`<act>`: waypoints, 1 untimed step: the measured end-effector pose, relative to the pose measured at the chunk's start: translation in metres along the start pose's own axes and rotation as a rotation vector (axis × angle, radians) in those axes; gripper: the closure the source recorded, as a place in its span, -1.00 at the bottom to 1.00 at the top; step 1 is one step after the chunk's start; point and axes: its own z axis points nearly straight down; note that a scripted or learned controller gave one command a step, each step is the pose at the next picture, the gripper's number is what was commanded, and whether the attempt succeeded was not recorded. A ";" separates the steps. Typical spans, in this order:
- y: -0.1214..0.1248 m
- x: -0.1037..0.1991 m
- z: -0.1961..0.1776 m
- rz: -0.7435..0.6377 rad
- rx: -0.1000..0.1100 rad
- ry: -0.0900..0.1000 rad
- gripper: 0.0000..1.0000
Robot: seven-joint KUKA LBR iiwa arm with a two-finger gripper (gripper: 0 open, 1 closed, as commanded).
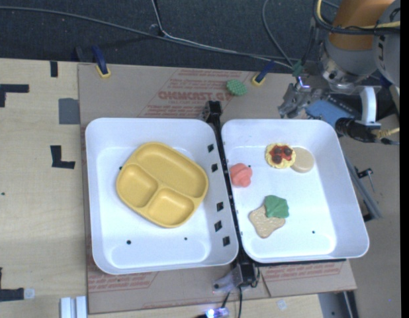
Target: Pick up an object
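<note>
Brown cardboard (pixel 158 101) (red printing, unreadable) underlies two white bins; the right bin (pixel 323 244) holds small food toys (pixel 282 156), well apart from the gripper (pixel 294 101) beyond its far rim.

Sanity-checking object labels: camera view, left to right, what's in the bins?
Yellow divided tray → pink toy food piece → tan toy cookie → green toy leaf → small toy pizza → beige round piece.
</note>
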 end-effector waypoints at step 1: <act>-0.010 0.046 0.019 -0.003 0.007 0.001 1.00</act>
